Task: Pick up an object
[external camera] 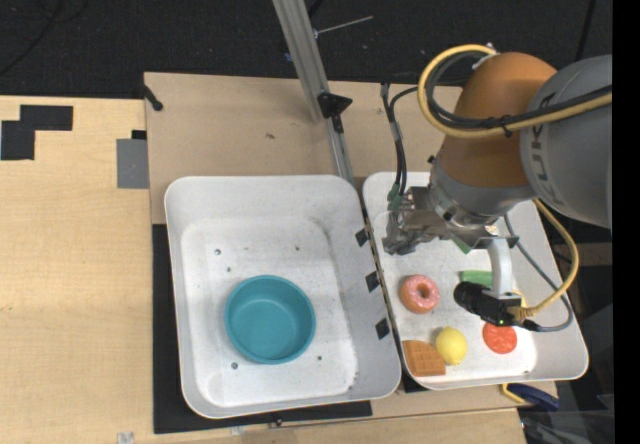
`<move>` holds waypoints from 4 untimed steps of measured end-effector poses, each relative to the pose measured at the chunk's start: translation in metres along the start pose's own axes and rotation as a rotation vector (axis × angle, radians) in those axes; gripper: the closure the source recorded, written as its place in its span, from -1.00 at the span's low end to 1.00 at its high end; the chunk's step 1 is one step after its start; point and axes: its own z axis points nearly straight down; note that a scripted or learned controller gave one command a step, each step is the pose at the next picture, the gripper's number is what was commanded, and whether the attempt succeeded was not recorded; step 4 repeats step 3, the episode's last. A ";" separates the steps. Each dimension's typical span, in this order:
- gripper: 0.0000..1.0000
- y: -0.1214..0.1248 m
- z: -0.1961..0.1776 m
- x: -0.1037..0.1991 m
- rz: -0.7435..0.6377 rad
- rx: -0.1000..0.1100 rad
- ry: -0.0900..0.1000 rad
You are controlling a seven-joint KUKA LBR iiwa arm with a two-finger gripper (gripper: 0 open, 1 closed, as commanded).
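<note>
The gripper (400,232) hangs over the right bin's (560,357) far-left corner, above the pink doughnut (419,293); finger state unclear.

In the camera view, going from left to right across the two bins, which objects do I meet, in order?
Blue bowl → pink donut → yellow lemon → red tomato. The orange waffle piece overlaps the donut and lemon in horizontal position, so I leave it out.

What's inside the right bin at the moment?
The right bin holds a pink donut, a yellow lemon, a tan waffle piece, a red tomato and a green item. The gripper and arm cover its far end.
</note>
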 end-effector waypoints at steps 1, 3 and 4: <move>1.00 -0.015 0.001 0.041 0.000 0.000 0.000; -1.00 -0.033 0.002 0.083 0.004 -0.001 -0.001; -1.00 -0.033 0.002 0.083 0.004 -0.001 -0.001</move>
